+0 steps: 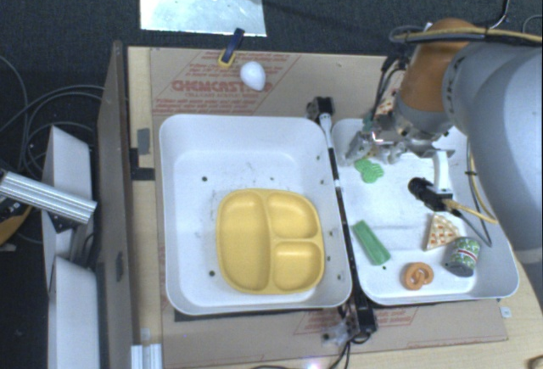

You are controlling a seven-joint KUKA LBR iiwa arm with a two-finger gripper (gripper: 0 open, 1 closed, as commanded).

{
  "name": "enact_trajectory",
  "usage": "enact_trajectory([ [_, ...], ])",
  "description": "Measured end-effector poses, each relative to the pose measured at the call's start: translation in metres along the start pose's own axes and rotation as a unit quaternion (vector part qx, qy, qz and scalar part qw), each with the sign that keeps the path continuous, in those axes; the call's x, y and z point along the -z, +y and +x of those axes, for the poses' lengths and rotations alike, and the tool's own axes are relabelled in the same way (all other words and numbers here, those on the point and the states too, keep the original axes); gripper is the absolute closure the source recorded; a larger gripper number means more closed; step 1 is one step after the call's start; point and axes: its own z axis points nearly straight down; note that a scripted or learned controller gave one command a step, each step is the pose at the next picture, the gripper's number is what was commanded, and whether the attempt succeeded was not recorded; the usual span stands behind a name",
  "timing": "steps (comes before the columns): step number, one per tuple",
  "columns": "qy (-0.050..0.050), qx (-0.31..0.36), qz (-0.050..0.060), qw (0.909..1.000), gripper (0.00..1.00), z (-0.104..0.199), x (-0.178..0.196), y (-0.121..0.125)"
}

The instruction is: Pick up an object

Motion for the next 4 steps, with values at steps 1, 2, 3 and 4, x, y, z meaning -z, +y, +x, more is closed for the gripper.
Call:
enact_trajectory([
  [1,0.000,0.001,-0.001,1.0000,1.00,0.000,0.011,0.001],
  [2,-0.001,-0.003,-0.001,1.0000,1.00,-0.048,0.107,-0.024],
  [3,0.001,0.001,0.002,1.0000,1.00,0.008,0.131,-0.058],
  [4,-0.001,-0.004,0.002,1.0000,1.00,-0.032,0.137,-0.107],
])
